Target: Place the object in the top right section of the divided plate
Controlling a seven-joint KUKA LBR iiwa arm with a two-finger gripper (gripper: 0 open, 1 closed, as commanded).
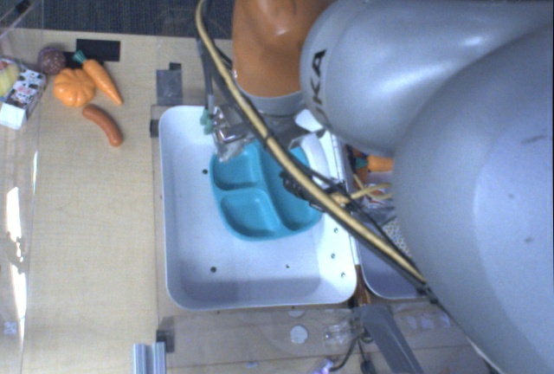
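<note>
Camera view: the gripper point(227, 132) hangs over the plate's point(260, 199) upper-left corner in the left bin point(186, 216), so its top right section lies rightward, under the arm (no object visible; grip state I cannot tell).

Divided plate point(260, 201): solid blue, in the white bin point(186, 216). Arm point(450, 95): grey with an orange band point(273, 30). Desk point(78, 216): pale tan. Left of the bin: orange carrot point(104, 81), orange pumpkin point(73, 88), red-orange sausage point(104, 125), dark purple round item point(51, 61).
</note>
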